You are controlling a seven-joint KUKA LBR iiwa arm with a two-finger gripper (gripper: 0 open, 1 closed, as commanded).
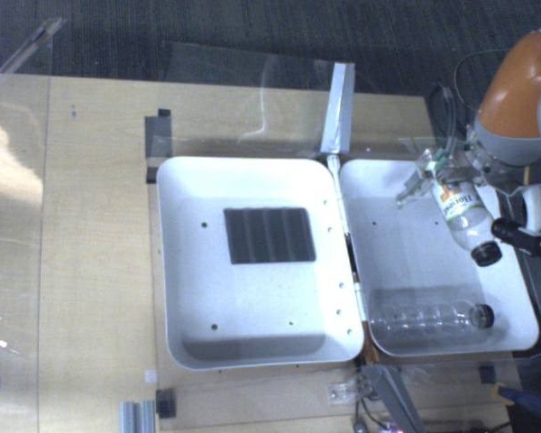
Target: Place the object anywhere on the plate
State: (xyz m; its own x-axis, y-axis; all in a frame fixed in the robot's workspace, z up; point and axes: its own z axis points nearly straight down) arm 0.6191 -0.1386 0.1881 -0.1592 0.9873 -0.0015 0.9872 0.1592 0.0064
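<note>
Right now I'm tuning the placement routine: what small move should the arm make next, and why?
Probably a short lift, to check the labelled bottle comes along: it lies tilted by the tool in the right bin, while the dark plate sits in the left bin.

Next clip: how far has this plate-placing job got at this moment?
Nothing looks placed yet: the dark ribbed plate in the left bin has nothing on it. In hand: a clear bottle with a label hangs tilted at the claw above the right bin, apparently gripped, though the contact is hard to see. A second clear bottle lies along that bin's near edge. Left: carry across and release on the plate.
</note>
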